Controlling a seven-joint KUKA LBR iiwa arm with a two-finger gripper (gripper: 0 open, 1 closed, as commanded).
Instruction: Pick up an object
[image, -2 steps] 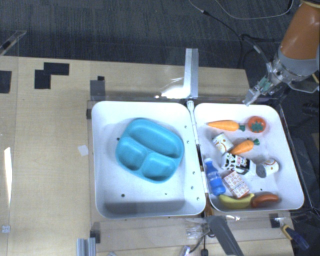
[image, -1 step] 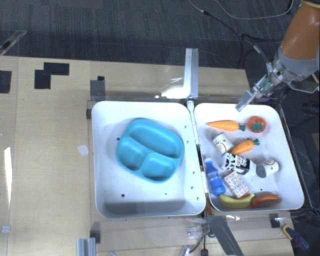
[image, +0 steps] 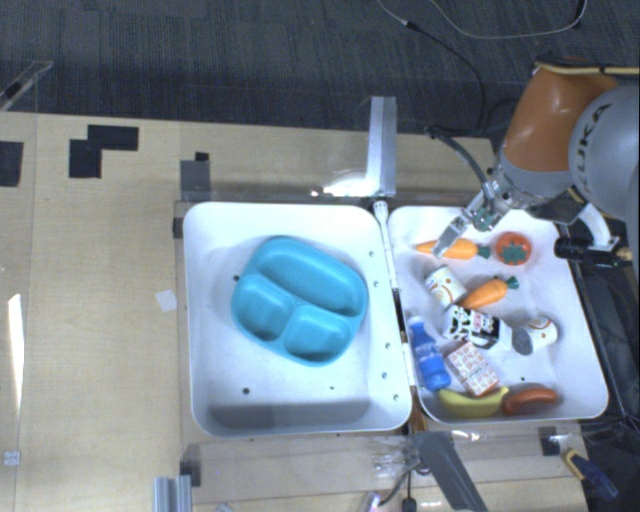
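The gripper (image: 452, 238) is down in the right bin (image: 590, 330), at the far end, right over the carrot (image: 455, 249) that lies just inside the far rim. Its fingers are spread, one tip on each side of the carrot's thick end, and nothing is pinched between them; the carrot rests on the bin floor. That carrot looks like the target.

Here is the danger: the carrot is round and tapered, and the fingers sit near one end, not at its middle. If they shut there, it may squirt out sideways or swing down as it lifts and drop.

Crowding is the next worry. Just nearer the camera than the carrot sits a small jar (image: 443, 285), and a second carrot (image: 488, 291) lies beside that. A tomato (image: 513, 248) sits to the carrot's right. A finger coming down a little off could nudge the carrot toward them.

The far rim is close too, so a finger could catch on the wall. The left bin (image: 200, 300), with its blue tray (image: 298, 297), lies well away from the carrot.
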